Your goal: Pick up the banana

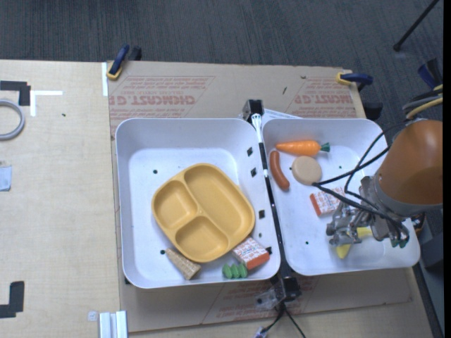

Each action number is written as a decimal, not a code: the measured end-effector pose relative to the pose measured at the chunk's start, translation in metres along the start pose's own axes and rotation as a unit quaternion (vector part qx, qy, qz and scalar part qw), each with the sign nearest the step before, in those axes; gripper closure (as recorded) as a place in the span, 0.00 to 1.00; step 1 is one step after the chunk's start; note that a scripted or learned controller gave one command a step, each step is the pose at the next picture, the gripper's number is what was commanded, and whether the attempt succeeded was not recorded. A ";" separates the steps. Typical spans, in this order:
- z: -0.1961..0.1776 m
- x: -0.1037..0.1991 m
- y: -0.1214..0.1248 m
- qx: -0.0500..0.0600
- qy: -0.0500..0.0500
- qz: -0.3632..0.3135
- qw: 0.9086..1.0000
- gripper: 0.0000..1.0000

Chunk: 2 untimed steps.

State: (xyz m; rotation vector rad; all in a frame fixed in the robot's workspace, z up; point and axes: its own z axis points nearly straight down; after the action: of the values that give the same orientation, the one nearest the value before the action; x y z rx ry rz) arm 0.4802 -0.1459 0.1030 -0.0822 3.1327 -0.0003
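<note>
The banana (345,248) lies in the right bin (303,255), near its front right corner, with only a short yellow end visible below the tool (343,229). The tool sits directly over it, low in the bin, and the rest of the fruit is hidden beneath the metal parts. Whether the tool is wide, narrow or closed on the fruit cannot be told from this angle. For a sound grasp, the closing action should bear across the banana's narrow width, close to its middle, and any lift should be straight up to avoid dragging against the bin wall just beside it. The small red and white packet (323,202) lies near the tool on the left and should remain undisturbed. Farther back rest the tan disc (306,170), the sausage (279,170) and the carrot (301,147).
</note>
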 end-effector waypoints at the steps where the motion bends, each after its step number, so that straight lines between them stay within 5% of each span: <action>1: 0.010 0.000 0.001 -0.001 0.003 -0.138 0.990 1.00; 2: 0.010 -0.009 -0.005 -0.001 0.002 -0.289 0.957 1.00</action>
State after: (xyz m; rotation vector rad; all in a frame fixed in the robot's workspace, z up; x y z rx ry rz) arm 0.4898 -0.1505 0.0927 -0.9859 2.9793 -0.0001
